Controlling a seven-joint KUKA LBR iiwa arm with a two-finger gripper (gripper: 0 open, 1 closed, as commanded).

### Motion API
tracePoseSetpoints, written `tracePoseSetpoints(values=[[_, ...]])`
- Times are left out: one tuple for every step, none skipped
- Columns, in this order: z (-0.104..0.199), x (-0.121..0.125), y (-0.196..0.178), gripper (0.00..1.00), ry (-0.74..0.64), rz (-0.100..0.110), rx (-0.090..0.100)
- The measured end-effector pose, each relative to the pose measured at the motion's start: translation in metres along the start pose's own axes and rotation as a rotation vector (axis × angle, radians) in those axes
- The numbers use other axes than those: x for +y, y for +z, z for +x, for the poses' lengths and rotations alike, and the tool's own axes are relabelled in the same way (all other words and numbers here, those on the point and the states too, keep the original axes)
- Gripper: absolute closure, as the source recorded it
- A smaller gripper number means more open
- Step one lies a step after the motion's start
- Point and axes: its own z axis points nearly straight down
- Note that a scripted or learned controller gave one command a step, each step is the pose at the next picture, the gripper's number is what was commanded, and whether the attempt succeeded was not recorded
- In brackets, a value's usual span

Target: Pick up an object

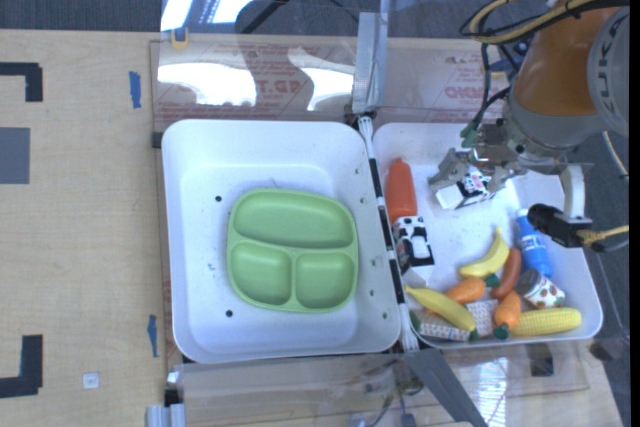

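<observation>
My gripper (463,181) hangs low over the upper middle of the right bin (432,141), under the grey and orange arm (560,65). Just left of it an orange-red cylinder (401,187) lies against the bin's left wall. Below that sits a small black-and-white item (413,243). Toy food is piled at the bin's front: a yellow banana (487,255), a second banana (440,305), an orange carrot (467,291), a corn cob (545,321) and a blue bottle (535,247). I see nothing hanging from the gripper.
The left bin (180,215) holds a green divided plate (293,248). Clear plastic panels (260,75) stand behind both bins. A black cable end (550,220) hangs from the arm beside the blue bottle.
</observation>
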Motion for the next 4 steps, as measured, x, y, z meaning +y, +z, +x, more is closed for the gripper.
tracePoseSetpoints(values=[[-0.041,-0.089,0.056,0.00,-0.100,-0.002,0.000],[-0.081,-0.109,0.022,0.00,-0.013,-0.004,-0.002],[-0.100,-0.104,0.075,0.00,-0.125,-0.021,-0.006],[-0.089,-0.046,0.083,0.00,0.073,-0.041,-0.007]])
